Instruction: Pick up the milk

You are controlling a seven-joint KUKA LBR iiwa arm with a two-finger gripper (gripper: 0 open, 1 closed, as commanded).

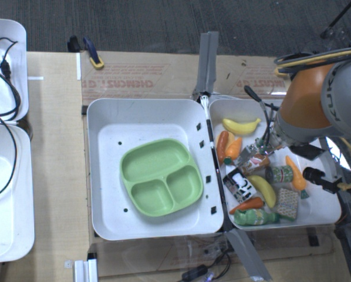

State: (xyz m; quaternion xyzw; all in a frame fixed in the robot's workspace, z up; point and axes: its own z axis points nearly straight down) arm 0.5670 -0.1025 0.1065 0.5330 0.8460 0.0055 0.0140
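Observation:
The milk (238, 185) is a small carton with black and white print, lying in the right bin (325, 216) near its left wall. My gripper (257, 150) hangs low over the middle of that bin, up and to the right of the milk and just apart from it. Directly under the gripper lies a brown and red packet (255, 163). The grey arm with its orange band (304, 101) reaches in from the right and hides the bin's far right corner.
Around the milk lie two bananas (241, 125) (263, 190), several carrots (222, 145), a green can (279, 174), a green packet (255, 217) and a waffle-like square (287, 201). The left bin (99, 157) holds a green divided plate (161, 176).

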